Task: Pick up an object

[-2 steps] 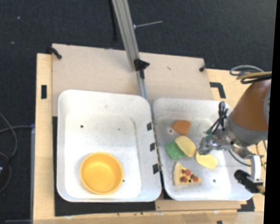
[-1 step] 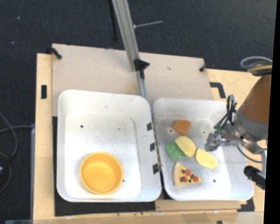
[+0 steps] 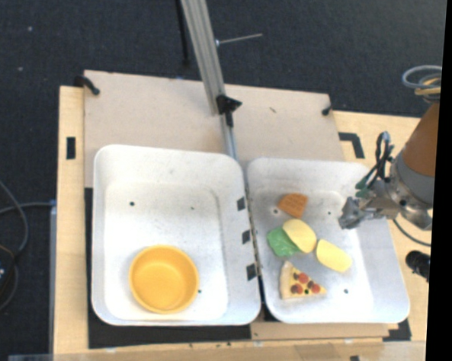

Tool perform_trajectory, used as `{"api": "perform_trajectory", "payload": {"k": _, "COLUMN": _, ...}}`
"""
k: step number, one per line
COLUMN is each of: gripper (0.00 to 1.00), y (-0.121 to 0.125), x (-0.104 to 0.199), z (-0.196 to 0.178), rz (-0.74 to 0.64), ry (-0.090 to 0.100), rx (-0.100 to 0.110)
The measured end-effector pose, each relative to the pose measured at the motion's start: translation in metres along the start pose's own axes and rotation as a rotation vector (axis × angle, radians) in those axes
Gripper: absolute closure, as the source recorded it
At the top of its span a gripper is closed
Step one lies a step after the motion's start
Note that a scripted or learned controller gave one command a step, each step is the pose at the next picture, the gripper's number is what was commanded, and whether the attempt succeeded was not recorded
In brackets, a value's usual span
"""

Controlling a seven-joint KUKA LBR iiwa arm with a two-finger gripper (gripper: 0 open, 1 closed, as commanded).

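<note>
Gripper (image 3: 351,214) hangs over the right white bin (image 3: 371,299); I can't tell its state. Nearest pick, I judge, is the pale yellow oval toy (image 3: 333,256), just below and slightly left, long axis slanting down-right

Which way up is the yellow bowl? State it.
Upright. The yellow bowl shows its open mouth and inner bottom, sitting in the left bin.

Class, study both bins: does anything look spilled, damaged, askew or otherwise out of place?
Nothing stands out. The yellow bowl sits upright in the left bin. The toy foods, including the pizza slice, lie loosely clustered in the right bin, none spilled outside.
</note>
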State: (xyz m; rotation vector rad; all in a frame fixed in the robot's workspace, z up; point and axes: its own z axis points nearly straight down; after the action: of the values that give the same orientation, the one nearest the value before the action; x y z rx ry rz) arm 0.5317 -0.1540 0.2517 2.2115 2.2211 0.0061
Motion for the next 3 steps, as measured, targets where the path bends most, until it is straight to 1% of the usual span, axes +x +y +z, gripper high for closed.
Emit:
{"api": "perform_trajectory", "payload": {"k": 1, "gripper": 1.0, "y": 0.003, "x": 0.051, "z": -0.01, "rz": -0.004, "ry": 0.003, "rx": 0.003}}
{"api": "perform_trajectory", "payload": {"k": 2, "gripper": 1.0, "y": 0.006, "x": 0.101, "z": 0.003, "rz": 0.002, "ry": 0.002, "rx": 0.005}}
{"api": "perform_trajectory", "payload": {"k": 3, "gripper": 1.0, "y": 0.006, "x": 0.148, "z": -0.003, "rz": -0.003, "ry": 0.004, "rx": 0.004}}
